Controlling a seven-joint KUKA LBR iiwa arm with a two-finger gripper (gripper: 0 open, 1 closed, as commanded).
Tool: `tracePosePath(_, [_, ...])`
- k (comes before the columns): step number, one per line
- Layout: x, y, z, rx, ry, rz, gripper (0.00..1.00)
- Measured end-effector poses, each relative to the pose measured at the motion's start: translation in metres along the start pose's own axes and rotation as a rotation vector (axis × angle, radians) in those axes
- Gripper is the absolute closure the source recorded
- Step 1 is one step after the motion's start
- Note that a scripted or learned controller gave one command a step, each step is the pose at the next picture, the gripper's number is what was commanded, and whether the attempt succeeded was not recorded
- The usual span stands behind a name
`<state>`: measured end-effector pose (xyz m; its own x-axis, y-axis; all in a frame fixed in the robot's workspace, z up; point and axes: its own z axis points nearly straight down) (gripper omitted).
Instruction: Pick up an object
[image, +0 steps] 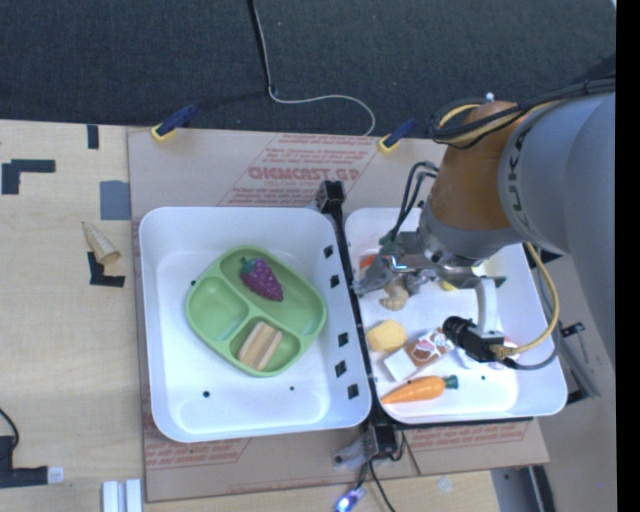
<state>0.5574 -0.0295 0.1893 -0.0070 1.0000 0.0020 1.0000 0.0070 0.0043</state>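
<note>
Where the right bin (530, 400) holds the toy food, a carrot (418, 390) lies near its front edge, with a yellow lemon (386, 334) just behind it. The gripper (395, 272) hangs low over that bin's left side; whether its jaws are spread or pressed together, I cannot tell. A green plate (208, 310) with grapes (263, 279) sits in the left bin (170, 400).

A wooden bench (60, 330) carried a cardboard sheet (230, 170), and on that sheet two white bins, left (170, 400) and right (530, 400), sat touching side by side.
</note>
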Motion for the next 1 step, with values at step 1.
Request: tracePosePath(1, [0.0671, 0.0227, -0.0472, 0.000, 0.000, -0.002, 1.00])
